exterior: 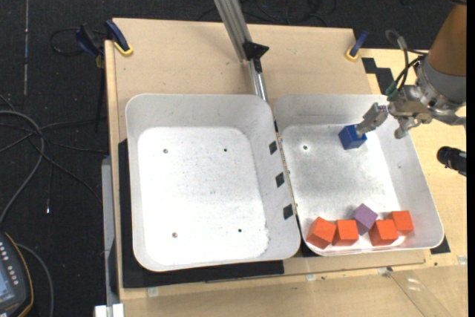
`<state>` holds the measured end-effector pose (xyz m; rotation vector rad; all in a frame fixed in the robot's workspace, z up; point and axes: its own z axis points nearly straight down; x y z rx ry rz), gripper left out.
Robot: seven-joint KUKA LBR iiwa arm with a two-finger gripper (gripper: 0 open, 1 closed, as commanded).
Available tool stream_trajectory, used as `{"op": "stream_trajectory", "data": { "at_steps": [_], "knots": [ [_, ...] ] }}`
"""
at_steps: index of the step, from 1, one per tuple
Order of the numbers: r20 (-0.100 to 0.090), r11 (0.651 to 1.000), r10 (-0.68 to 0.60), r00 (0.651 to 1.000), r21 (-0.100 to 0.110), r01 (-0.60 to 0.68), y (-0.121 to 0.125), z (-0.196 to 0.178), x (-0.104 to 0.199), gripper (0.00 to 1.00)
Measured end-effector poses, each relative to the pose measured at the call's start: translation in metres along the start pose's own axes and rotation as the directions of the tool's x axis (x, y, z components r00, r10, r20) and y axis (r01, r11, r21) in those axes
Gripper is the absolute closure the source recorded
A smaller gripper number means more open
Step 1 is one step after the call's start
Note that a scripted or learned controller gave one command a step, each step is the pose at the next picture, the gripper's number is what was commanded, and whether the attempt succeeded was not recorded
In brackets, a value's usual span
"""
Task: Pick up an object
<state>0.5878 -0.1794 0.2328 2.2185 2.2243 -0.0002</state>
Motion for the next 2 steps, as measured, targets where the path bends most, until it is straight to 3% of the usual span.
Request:
{"op": "stream_trajectory", "data": {
  "at_steps": [1, 2],
  "knots": [
    [0.002, 1.0, -0.002, 1.0, 0.001, 0.002, 0.039, 0.141, -0.005, 0.0],
    [0.002, 1.0, -0.002, 1.0, -0.006, 0.002, 0.087, 0.136, 0.004, 0.0]
  ]
}}
